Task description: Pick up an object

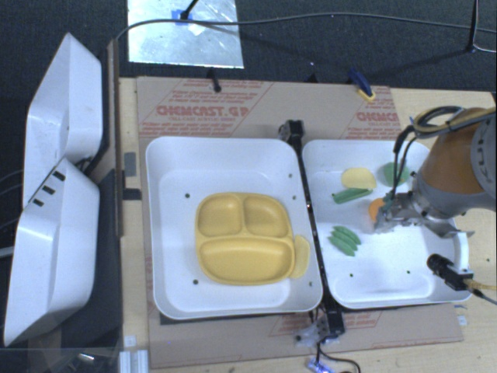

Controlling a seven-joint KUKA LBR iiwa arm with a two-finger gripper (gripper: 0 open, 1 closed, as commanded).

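The right bin (388, 286) holds small toy foods. A pale yellow piece (358, 179) lies toward the back, with a long green pod (350, 195) just in front of it. A second green pod (344, 239) lies nearer the middle. A green piece (388, 173) sits partly behind the arm. An orange piece (376, 207) lies right beside my gripper (386, 219), which is lowered into the bin; the wrist covers part of the orange piece. I cannot see whether anything is held.
The left bin (178, 169) holds a yellow divided plate (245, 238). The arm (458, 173) with its orange band hangs over the right bin's right side. A black clamp (291, 130) joins the bins at the back. A foil sheet (185, 22) lies beyond the bench.
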